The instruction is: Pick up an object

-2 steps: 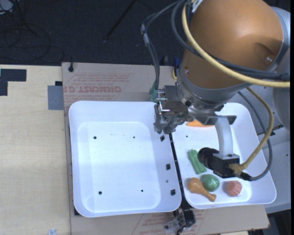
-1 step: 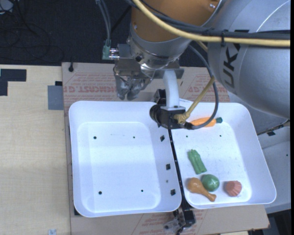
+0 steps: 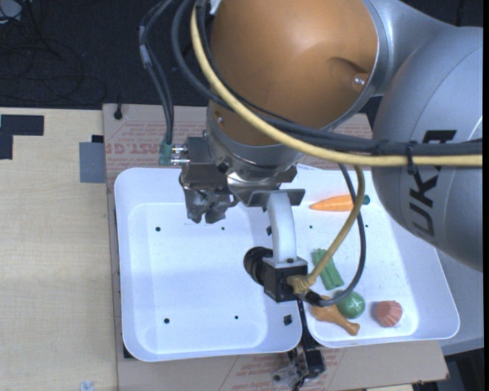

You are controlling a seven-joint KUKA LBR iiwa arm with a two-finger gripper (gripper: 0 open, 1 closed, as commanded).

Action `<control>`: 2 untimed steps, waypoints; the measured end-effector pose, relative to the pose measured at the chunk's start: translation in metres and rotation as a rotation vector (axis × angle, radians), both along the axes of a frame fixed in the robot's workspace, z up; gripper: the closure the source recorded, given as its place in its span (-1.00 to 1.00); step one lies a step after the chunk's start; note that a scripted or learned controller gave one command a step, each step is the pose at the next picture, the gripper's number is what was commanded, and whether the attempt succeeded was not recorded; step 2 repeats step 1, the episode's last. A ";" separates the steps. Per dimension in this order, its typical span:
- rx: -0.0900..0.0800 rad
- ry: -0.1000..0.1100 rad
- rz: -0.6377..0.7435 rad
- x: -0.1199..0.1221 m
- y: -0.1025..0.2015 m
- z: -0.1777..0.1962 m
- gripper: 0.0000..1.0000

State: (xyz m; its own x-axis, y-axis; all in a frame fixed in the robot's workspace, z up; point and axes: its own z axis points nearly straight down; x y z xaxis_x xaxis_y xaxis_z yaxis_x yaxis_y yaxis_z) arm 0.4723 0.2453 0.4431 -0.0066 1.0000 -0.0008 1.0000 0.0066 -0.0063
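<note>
One carrot (image 3: 334, 204) lying crosswise, tip pointing left, right bin (image 3: 428, 300)

Two white bins (image 3: 147, 332), five small objects.

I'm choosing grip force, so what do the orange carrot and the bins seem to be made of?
The carrot looks like smooth moulded plastic: uniform orange and toy-like. The bins look like thin, hard white plastic with a faint sheen and rounded, formed rims. Neither can be confirmed by sight alone.
</note>
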 end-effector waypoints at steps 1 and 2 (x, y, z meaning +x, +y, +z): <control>-0.001 -0.002 -0.004 0.003 -0.001 -0.001 -1.00; -0.001 -0.002 -0.004 0.003 -0.001 -0.001 -1.00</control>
